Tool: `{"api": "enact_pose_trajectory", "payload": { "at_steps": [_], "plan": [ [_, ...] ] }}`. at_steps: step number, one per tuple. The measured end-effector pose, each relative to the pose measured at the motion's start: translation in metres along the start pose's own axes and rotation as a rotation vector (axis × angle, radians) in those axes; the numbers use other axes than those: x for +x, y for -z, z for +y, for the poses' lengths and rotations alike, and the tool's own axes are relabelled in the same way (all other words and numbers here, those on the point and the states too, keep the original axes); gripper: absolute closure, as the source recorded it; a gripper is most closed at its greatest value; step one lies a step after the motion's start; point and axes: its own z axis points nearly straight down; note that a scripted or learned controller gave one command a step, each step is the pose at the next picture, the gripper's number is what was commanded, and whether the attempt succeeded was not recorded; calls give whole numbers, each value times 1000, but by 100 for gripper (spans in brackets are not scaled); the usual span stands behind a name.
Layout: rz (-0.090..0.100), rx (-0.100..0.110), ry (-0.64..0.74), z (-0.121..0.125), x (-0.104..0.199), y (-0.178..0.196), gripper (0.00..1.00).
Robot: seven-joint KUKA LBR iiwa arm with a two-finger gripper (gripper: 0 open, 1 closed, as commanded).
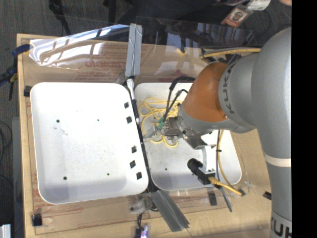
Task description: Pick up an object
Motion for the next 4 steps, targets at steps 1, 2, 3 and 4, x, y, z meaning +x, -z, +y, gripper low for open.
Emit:
{"api": "enact_pose_trajectory", "payload": {
  "at_steps": [1,2,3,4],
  "plan": [
    [2,29,-31,48,-26,-49,0],
    [3,32,-27,48,-25,-40,100],
    [2,32,-27,48,-25,-40,0],
    [3,36,-22,48,-25,-31,100]
  ]
}}
